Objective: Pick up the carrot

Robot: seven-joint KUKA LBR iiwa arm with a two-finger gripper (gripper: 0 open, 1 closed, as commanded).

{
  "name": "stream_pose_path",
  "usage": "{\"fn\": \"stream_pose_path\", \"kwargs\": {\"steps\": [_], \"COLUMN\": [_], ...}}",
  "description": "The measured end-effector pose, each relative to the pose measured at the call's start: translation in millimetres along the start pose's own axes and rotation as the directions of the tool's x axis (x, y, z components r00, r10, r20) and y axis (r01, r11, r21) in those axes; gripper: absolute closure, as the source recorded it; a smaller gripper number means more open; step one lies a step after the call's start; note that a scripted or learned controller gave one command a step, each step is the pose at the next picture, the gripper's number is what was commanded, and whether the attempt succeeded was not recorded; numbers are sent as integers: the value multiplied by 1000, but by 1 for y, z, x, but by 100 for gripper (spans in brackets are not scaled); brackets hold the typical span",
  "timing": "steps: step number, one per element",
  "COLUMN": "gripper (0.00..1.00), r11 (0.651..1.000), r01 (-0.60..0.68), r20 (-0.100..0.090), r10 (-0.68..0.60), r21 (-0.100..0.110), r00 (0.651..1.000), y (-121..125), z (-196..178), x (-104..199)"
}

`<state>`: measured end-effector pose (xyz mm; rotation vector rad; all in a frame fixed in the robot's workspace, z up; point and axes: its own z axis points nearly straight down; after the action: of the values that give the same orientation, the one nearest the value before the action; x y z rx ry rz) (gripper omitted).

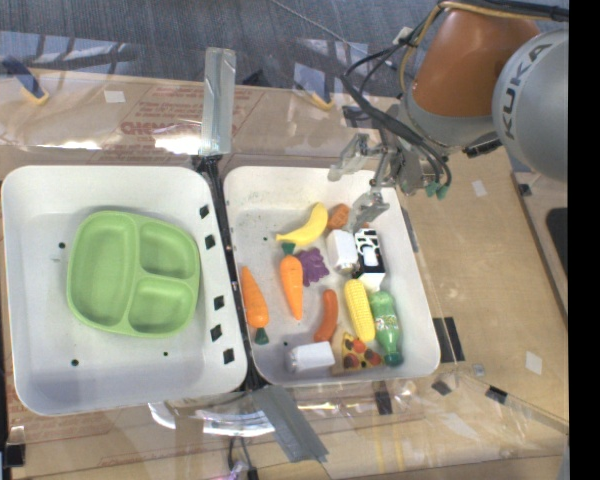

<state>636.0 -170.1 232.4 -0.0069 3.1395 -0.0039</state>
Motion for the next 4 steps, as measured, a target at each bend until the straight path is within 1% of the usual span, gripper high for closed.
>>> {"fn": "stream_pose_path", "kwargs": {"steps": [1, 2, 3, 4], "gripper": [0, 0, 0, 100], "r11": [984, 988, 701, 696], "r01": [177, 154, 713, 718], "r20": [-6, -4, 2, 6], "r10": [-177, -154, -713, -718], "r21": [-6, -6, 8, 6], "r00": [984, 988, 701, 696], "y": [36, 78, 71, 75], "z": [131, 141, 138, 128], "x": [69, 100, 99, 98]}}
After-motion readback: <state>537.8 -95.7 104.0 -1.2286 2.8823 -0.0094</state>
